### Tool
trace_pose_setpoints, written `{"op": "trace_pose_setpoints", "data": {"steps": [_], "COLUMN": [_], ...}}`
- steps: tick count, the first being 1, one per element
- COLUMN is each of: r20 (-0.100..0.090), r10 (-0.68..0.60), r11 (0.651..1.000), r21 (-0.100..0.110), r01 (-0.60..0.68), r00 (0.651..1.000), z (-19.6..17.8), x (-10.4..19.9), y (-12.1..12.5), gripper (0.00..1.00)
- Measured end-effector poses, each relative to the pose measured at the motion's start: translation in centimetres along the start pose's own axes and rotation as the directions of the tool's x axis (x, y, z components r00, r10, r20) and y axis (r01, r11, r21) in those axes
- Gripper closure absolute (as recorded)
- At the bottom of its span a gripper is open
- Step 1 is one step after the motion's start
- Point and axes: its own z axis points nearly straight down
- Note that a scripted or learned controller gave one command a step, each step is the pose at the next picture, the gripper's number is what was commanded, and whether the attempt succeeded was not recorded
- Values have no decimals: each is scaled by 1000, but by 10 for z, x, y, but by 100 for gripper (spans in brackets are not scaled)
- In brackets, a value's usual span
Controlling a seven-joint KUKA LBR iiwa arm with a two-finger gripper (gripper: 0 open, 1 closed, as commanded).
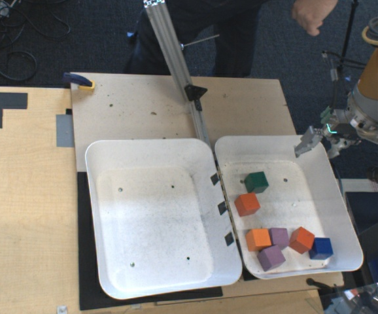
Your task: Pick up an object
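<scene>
The right bin holds several cubes. A green cube lies near its middle, with a red-orange cube just below it. Along the front edge sit an orange cube, two purple cubes, a red cube and a blue cube. My gripper hangs over the bin's far right corner, well above and to the right of the green cube. Its fingers stand open with nothing between them.
The left bin sits beside the right one, with black clips along the shared edge. A slanted aluminium post rises behind the bins. A person's hand shows at the top right. A blue clamp lies at the board's far left corner.
</scene>
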Motion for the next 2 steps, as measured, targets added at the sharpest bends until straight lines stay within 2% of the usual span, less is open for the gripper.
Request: {"op": "trace_pose_setpoints", "data": {"steps": [1, 2], "r20": [2, 1], "r10": [-4, -2], "r11": [1000, 1000], "r21": [-4, -1], "r01": [4, 2], "r00": [1000, 1000], "z": [-3, 45], "x": [0, -2], "y": [1, 9], "gripper": [0, 0]}}
